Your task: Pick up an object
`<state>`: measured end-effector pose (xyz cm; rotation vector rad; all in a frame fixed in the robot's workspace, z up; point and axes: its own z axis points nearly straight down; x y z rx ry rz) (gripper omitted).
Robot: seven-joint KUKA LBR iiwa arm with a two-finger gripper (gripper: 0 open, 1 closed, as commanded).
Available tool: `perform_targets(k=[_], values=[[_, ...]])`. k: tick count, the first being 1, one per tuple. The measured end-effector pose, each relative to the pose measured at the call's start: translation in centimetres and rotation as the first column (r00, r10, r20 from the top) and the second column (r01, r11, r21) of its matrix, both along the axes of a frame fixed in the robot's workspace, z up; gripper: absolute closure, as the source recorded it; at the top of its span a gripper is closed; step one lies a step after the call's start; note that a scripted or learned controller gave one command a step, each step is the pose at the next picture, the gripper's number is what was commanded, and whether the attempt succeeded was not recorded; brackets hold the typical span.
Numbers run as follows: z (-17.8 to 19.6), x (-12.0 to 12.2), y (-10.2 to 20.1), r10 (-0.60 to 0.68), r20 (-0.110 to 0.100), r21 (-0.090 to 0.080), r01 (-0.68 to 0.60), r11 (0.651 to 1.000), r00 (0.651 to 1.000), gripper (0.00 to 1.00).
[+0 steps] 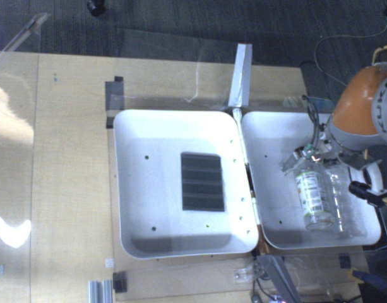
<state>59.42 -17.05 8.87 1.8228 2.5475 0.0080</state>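
1. Clear plastic bottle (313, 197) with a white printed label lies on its side in the right bin (269, 169), toward the near right.
2. Grey arm's pincer (314, 151) sits just beyond the bottle's far end; its state I cannot tell.
3. Left bin (142, 182) holds a dark ribbed rectangle (202, 182).

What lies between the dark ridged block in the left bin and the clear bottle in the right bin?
In the camera view, between the dark ridged block and the clear bottle lie bare white bin floor and the two bins' adjoining rims.
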Motion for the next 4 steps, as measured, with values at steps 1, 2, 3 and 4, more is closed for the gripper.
perform_targets(k=[1,2,3,4], values=[[0.1,-1.2,4.5,0.186,0.003,-0.002,-0.186,0.983,0.983,0.0],[0.2,-3.8,5.2,0.23,0.008,-0.005,-0.23,0.973,0.973,0.0],[0.0,1.2,5.2,0.064,0.001,0.0,-0.064,0.998,0.998,0.0],[1.4,1.5,5.4,0.069,0.01,0.0,-0.069,0.998,0.998,1.0]])
